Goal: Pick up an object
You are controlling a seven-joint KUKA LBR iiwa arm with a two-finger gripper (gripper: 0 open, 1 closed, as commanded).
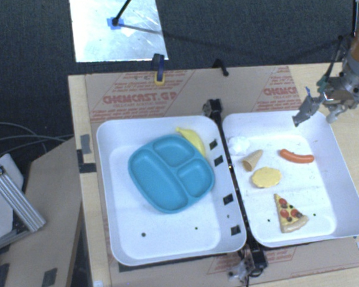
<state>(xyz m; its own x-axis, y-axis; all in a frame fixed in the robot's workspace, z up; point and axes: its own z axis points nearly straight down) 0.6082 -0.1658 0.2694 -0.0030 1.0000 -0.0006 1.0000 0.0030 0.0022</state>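
Camera view: the gripper (318, 112) is seen above the right bin's (340, 163) far right corner, fingers spread, nothing held between them; the hot dog (297, 156) lies nearest, just inward toward the bin's middle, its long axis across the bin.

Right bin (338, 176) — open floor at its lower left and right; sausage (296, 156), cone (253, 159), biscuit (267, 177), pizza slice (290, 212) crowd the middle.
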